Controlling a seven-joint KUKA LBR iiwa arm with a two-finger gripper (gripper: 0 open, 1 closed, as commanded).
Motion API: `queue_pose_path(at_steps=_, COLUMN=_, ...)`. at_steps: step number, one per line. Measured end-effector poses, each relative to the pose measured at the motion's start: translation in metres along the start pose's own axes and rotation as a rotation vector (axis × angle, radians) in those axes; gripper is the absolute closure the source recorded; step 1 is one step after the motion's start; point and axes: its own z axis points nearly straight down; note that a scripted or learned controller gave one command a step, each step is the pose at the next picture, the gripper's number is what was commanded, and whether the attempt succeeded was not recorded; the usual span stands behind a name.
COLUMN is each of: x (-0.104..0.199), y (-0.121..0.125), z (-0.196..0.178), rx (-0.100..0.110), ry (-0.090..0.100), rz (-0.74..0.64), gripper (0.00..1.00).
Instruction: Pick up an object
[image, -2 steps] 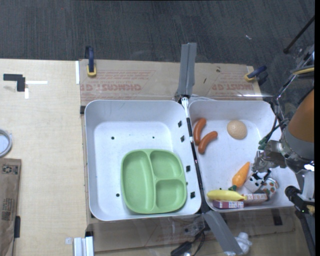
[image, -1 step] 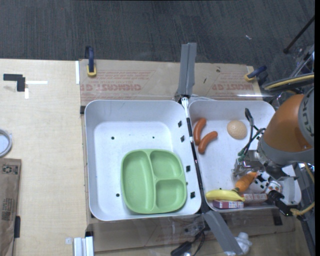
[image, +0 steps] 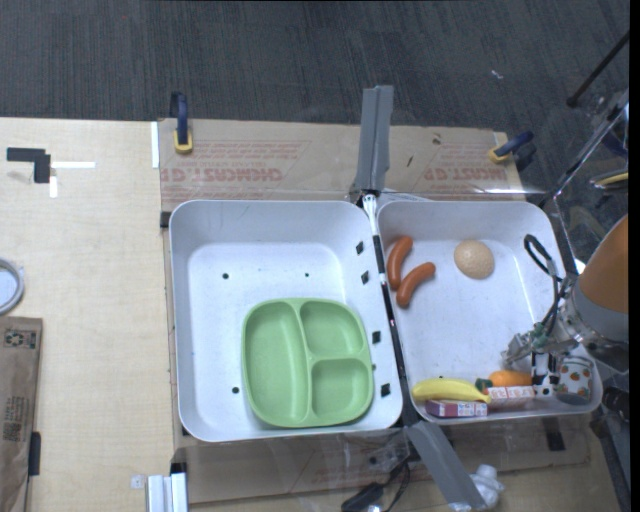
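Left bin (image: 200, 330): one glossy green three-compartment plate (image: 307, 361). Right bin (image: 450, 330): two smooth orange-red sausages (image: 405, 271), a matte tan egg-shaped ball (image: 474, 259), a yellow banana (image: 448, 389), a pink-white box (image: 456, 408) with unreadable print. Gripper (image: 540, 352) low in the near right corner; grip state cannot be told.

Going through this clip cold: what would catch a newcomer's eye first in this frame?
Most likely the pale green divided plate, lying flat in the left bin. Next, the right bin: two orange sausages near its far left corner, a tan round roll beside them, and a banana along the near wall. The gripper hangs low at that bin's near right corner.
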Motion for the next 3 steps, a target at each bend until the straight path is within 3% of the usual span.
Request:
queue_pose_path(at_steps=1, x=0.000, y=0.001, z=-0.006, rx=0.002, ry=0.002, rz=0.002, gripper=1.00)
queue_pose_path(at_steps=2, x=0.045, y=0.011, z=-0.119, rx=0.002, ry=-0.010, rz=-0.331, gripper=1.00)
queue_pose_path(at_steps=3, x=-0.017, y=-0.005, z=-0.214, rx=0.004, ry=-0.010, rz=-0.244, gripper=1.00)
